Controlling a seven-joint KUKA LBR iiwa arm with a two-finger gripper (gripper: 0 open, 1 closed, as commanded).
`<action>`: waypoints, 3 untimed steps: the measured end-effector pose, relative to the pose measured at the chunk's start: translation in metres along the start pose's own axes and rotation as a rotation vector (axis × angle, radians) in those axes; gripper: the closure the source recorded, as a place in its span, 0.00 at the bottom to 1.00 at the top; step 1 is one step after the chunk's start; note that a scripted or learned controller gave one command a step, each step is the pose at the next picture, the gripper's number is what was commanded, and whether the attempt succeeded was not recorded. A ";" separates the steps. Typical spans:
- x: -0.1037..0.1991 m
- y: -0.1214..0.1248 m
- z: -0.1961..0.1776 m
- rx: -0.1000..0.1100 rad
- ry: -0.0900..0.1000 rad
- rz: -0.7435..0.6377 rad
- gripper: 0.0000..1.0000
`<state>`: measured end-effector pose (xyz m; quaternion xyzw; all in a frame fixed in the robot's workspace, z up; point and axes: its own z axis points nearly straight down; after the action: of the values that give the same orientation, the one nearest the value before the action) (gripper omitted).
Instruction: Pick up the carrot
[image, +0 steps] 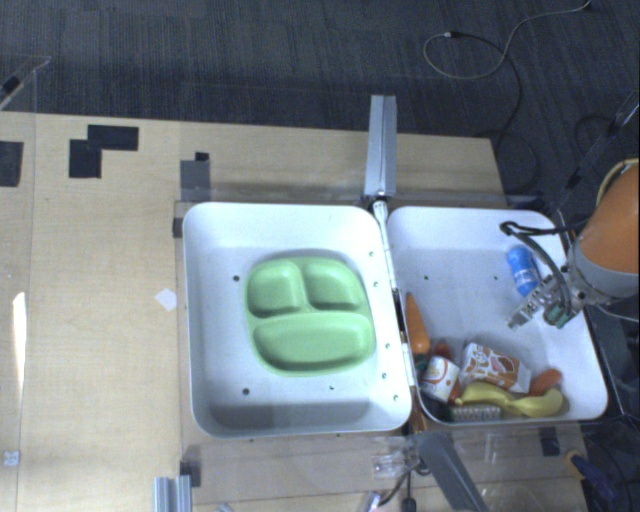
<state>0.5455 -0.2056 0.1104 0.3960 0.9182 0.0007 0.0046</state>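
The carrot (412, 320) is a slim orange piece lying lengthwise against the left wall of the right bin (460, 250). My gripper (537, 317) hangs over the right side of that bin, well to the right of the carrot. It is open, with nothing between its fingers. A blue bottle (520, 268) lies just above and left of the gripper.
The right bin's front corner is crowded with a small can (438, 378), a red-and-white carton (492, 366), a banana (512, 404) and a reddish piece (546, 380). In the left bin (215, 300) sits a green divided plate (305, 312). A metal post (381, 150) stands between the bins.
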 end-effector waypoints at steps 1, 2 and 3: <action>-0.034 0.037 -0.008 -0.001 0.000 0.010 1.00; -0.051 0.055 0.022 -0.003 -0.004 -0.405 1.00; -0.033 0.059 -0.056 -0.002 -0.003 -0.614 1.00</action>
<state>0.6103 -0.1893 0.1673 0.1001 0.9950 -0.0002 0.0063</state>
